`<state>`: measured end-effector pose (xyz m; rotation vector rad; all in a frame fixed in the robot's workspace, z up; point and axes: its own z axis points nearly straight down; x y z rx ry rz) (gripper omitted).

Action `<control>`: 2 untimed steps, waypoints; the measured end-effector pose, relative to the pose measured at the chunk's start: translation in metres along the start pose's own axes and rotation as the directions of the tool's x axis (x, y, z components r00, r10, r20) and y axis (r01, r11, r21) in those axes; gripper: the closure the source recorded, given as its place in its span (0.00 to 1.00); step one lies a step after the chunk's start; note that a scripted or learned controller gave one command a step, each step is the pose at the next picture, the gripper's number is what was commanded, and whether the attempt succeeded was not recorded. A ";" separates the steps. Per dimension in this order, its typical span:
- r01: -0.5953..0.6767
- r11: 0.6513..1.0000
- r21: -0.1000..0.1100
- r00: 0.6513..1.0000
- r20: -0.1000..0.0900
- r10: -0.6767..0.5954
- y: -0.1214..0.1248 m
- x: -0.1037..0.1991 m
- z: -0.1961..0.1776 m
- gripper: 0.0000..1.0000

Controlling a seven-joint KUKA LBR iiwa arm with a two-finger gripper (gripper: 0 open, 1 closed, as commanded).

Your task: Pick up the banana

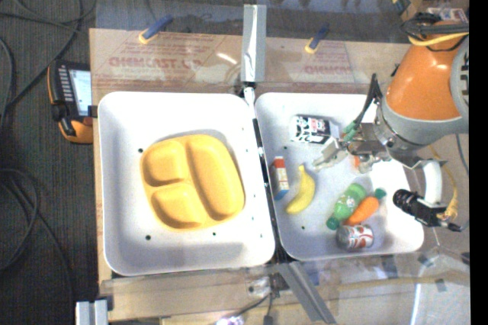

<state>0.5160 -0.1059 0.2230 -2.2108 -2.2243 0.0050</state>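
Observation:
The yellow banana (301, 191) lies curved on the floor of the right bin (396, 239), near that bin's left wall. My gripper (330, 158) hangs over the right bin, just above and to the right of the banana's upper tip, apart from it. Nothing shows in the gripper. The grey arm with its orange band reaches in from the right, over the bin's far right corner.
A small white tube with a red end (280, 173) lies left of the banana. A black-and-white carton (310, 128) sits behind it. A green bottle (347, 203), an orange carrot (366, 209) and a can (355, 237) crowd the right. A yellow divided tray (193, 180) lies in the left bin (122, 117).

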 end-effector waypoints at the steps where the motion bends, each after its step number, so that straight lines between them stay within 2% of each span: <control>1: -0.001 1.000 -0.001 1.000 -0.001 0.001 0.023 -0.005 0.127 0.00; 2: 0.003 1.000 0.004 1.000 -0.003 -0.003 0.022 -0.004 0.120 1.00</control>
